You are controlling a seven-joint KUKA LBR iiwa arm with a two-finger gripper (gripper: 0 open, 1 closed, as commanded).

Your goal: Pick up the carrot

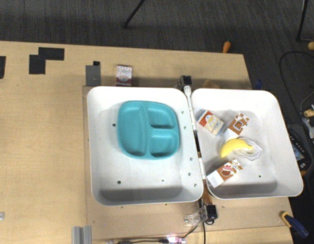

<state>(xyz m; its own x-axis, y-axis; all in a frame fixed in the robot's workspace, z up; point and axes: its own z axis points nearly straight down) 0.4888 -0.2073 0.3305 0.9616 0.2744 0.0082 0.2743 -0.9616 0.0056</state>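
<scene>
Cabling was seen at the bench's near edge; cartons and a banana were heaped in the right bin, on the claw's entry side, presumably for easy reach; the carrot could not be identified among them; the claw's opening could not be told.

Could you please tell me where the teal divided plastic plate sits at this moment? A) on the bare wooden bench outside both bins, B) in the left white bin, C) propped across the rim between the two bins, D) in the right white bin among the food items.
B: the teal divided plastic plate lies flat inside the left white bin, apart from the yellow banana in the right white bin.
</scene>
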